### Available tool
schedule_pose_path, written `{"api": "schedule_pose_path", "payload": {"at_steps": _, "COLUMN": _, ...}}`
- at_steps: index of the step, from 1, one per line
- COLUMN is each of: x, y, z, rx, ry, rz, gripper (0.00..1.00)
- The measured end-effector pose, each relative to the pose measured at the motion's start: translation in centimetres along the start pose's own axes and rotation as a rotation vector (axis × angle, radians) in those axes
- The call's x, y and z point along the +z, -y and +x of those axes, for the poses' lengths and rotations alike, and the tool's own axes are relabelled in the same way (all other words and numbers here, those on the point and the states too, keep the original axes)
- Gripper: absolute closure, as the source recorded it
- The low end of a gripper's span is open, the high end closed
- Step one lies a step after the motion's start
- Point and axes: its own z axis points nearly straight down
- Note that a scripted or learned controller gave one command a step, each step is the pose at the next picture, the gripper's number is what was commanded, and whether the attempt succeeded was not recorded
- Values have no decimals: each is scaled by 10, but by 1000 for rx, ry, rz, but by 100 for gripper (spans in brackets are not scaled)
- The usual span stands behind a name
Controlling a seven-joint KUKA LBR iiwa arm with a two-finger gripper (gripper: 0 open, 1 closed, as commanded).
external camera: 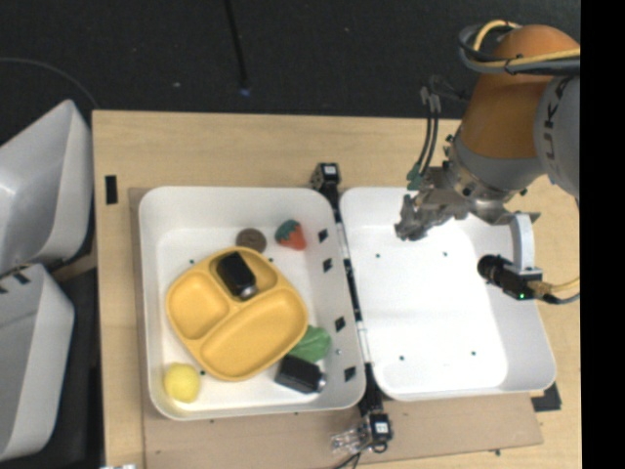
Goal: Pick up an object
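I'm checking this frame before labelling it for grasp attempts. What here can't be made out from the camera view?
- Gripper: over the right bin, too small and dark to tell open from shut.
- Green object: in the left bin, partly under the yellow divided plate; its shape is unclear.
- Small brown round object: too small to identify.
- Arm: cut off by the right edge.

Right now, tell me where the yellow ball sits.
The yellow ball lies in the left bin's near-left corner, just below the yellow tray.
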Motion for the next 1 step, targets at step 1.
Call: {"api": "schedule_pose_path", "payload": {"at_steps": 1, "x": -5, "y": 3, "z": 53, "rx": -1, "ry": -1, "rz": 0, "gripper": 100}}
